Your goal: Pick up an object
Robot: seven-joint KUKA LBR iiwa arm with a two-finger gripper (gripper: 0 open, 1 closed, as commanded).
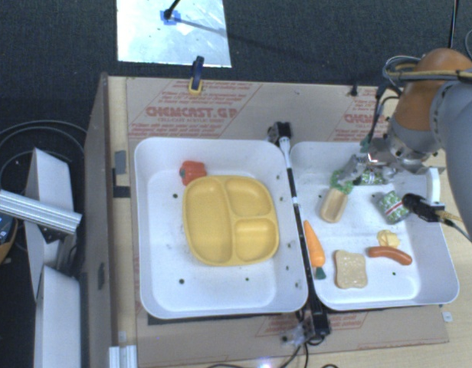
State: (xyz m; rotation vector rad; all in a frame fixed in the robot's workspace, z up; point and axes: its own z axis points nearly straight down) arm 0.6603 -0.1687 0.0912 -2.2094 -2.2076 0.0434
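Two white bins sit side by side on the bench, and we see the arm (443, 98) reaching in from the right over the far part of the right bin (435, 282). Its gripper (372, 167) hangs low near the bin's back wall, just above a small green item (343, 179) that lies at the top end of a tan bread roll (333, 204). Whether the gripper is apart or together we cannot tell, and we cannot make out anything caught in it.

Several other toy foods lie in the same bin: a green-and-white wrapped piece (390, 205) to the right of the roll, a small yellow lump (388, 238), a red sausage (389, 254) just below it, a slice of toast (350, 269) near the front, and a carrot (313, 247) along the left wall beside the divider.

In the left bin (159, 282) we see a yellow divided plate (229, 219) in the middle, with a red-orange piece (192, 171) touching its far left corner.
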